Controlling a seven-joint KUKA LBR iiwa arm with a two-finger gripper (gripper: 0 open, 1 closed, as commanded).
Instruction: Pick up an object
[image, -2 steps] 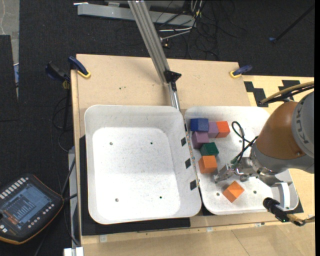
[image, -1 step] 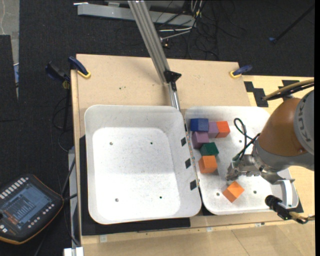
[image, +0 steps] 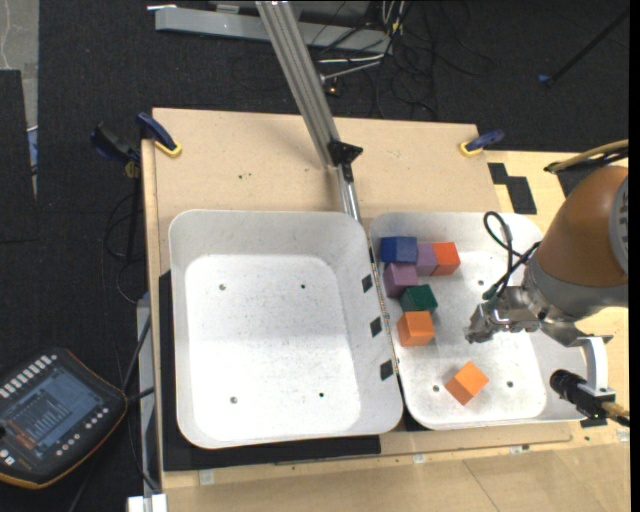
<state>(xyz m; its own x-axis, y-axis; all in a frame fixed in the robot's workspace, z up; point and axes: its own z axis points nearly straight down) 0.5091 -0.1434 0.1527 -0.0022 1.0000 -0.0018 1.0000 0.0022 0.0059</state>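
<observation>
Several small blocks lie in the right bin (image: 520, 400). A blue block (image: 398, 249) sits at the back, with a purple block (image: 402, 273) and an orange block (image: 445, 257) beside it. In front of them are a green block (image: 419, 298) and an orange block (image: 416, 327). Another orange block (image: 466, 383) lies alone near the bin's front. My gripper (image: 483, 325) hangs over the right bin's middle, to the right of the green and orange blocks and apart from them. Nothing shows between its fingers.
The left bin (image: 200, 240) stands beside the right one on the wooden bench. A metal pole (image: 310, 95) slants down from the back to the bins' shared edge. A teach pendant (image: 50, 415) lies off the bench at the lower left.
</observation>
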